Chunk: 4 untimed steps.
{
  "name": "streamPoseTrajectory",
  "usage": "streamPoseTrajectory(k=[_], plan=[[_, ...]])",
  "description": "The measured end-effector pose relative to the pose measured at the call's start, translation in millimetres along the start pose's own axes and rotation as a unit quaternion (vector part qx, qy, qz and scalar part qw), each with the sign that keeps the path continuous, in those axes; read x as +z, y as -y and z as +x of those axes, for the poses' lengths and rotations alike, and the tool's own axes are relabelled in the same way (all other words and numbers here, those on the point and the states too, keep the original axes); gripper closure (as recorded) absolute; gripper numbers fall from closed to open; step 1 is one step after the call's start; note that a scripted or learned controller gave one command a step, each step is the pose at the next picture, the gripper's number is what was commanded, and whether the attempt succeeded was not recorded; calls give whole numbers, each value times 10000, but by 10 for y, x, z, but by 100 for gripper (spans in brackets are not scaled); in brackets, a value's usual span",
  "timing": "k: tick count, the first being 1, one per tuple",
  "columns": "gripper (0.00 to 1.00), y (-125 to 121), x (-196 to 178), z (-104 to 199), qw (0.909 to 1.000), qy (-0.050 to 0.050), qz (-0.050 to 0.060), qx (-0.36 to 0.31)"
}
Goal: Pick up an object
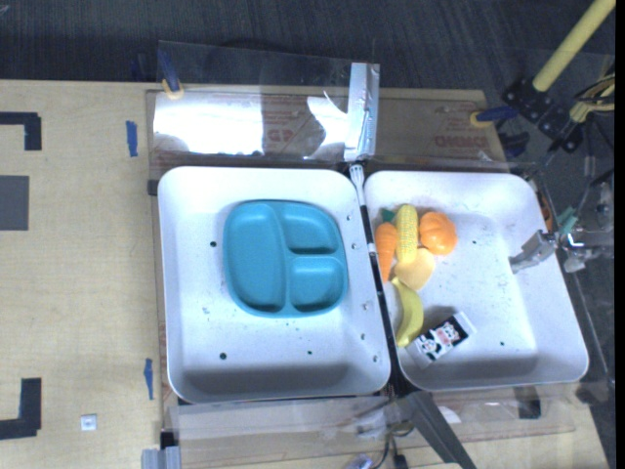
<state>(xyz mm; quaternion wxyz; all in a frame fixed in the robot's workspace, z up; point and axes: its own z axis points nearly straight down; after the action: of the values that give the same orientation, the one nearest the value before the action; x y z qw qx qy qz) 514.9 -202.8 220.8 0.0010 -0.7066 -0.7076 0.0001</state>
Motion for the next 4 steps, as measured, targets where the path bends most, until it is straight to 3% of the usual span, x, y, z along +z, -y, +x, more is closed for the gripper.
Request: streamPoseTrajectory(k=[1,2,3,4], plan=[[0,-78,186,-204,9988,-1,4,-497],[0,-427,745,92,9925,-7,11,-1219],[0,-677,1342,689,9846,-1,-15,1746],[0,-1003,1363,815,9769,41,264,2122]])
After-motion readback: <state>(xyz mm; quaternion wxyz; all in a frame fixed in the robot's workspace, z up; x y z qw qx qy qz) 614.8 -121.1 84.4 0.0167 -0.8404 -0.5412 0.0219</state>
